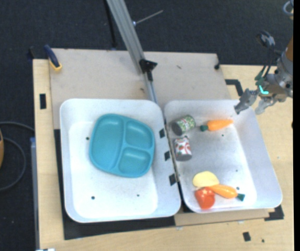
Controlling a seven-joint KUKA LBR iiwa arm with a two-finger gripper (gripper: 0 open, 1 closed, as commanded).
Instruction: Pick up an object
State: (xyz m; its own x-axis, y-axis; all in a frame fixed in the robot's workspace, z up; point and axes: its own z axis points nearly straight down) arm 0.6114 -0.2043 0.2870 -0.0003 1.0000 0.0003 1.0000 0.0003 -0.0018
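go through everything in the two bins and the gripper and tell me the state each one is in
Blue divided plate: flat in left bin, nothing on it.
Green can: on its side.
Silver can: on its side.
Upper carrot: lying flat.
Gripper: open, above right bin's far corner, holding nothing.

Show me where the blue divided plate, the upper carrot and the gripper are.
blue divided plate (122,145), camera view, its centre ridge.
upper carrot (219,124), camera view, mid orange body.
gripper (252,102), camera view, between its fingertips.
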